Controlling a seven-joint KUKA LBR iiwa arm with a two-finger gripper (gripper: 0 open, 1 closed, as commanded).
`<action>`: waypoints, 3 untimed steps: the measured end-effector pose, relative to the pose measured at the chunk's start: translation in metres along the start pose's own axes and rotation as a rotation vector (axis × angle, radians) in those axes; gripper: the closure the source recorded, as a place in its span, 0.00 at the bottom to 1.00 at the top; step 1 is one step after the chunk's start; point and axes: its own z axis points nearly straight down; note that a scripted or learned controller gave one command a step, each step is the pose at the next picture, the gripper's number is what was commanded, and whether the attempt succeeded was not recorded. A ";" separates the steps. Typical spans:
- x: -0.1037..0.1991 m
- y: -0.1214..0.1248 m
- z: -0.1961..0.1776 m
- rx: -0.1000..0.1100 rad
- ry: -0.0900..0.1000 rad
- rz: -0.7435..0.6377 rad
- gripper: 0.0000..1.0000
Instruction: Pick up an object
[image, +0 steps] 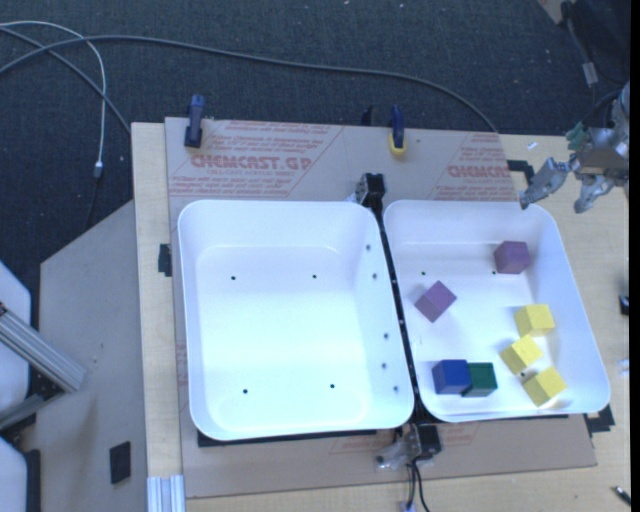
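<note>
Camera view: tool (562, 190) spread wide, holding nothing, beyond the right bin's (560, 240) far corner.

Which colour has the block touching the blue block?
Green, seen in the camera view.

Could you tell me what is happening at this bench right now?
A robot arm is set to pick up an object from the right bin. Its claw hangs open above that bin's far right corner, holding nothing. The bin contains two purple blocks, three yellow blocks, and a blue block touching a green block. None is grasped yet.
</note>
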 end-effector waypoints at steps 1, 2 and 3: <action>0.000 -0.043 -0.095 -0.009 -0.003 -0.070 0.00; 0.016 -0.022 0.087 0.015 0.004 -0.001 0.00; 0.092 0.000 0.192 0.008 0.003 -0.006 0.00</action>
